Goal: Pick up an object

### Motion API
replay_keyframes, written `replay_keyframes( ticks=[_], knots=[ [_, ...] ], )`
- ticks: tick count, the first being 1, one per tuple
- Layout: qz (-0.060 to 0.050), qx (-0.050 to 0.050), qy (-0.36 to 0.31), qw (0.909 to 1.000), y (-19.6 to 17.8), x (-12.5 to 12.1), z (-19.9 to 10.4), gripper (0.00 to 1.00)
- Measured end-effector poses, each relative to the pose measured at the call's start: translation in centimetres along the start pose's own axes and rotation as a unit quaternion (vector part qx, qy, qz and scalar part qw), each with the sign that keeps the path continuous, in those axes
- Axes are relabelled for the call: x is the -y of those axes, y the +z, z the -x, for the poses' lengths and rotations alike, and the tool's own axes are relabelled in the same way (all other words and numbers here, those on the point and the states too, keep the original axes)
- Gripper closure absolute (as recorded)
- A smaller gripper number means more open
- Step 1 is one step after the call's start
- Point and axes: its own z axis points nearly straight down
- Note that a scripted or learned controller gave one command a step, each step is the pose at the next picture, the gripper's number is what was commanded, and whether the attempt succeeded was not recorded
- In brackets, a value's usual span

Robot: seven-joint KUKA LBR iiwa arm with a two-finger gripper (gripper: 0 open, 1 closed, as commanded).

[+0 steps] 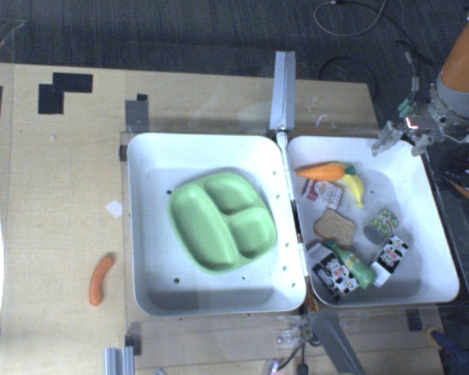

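my fingers (400, 137) hang spread apart over the far right corner of the right bin (438, 233), pinching nothing, with my orange-banded arm (463, 61) coming in from the right. below me in that bin lie the things to pick from: a carrot (322, 172) touching a banana (352, 187), a small pink packet (329, 194) just beside them, a slice of bread (334, 226), a green bottle (353, 264) lying tilted over a black-and-white carton (333, 274), another such carton (391, 254) and a small green-patterned can (382, 225). the left bin (144, 209) holds a green divided plate (223, 221). out on the tabletop (55, 209), well apart, a sausage (100, 279) lies alone.
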Motion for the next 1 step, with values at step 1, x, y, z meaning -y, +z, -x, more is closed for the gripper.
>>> replay_keyframes(
  ticks=[1],
  knots=[
    [0.002, 0.0, -0.062, 0.9981, 8.22, -0.5, -0.7, 0.0]
  ],
)
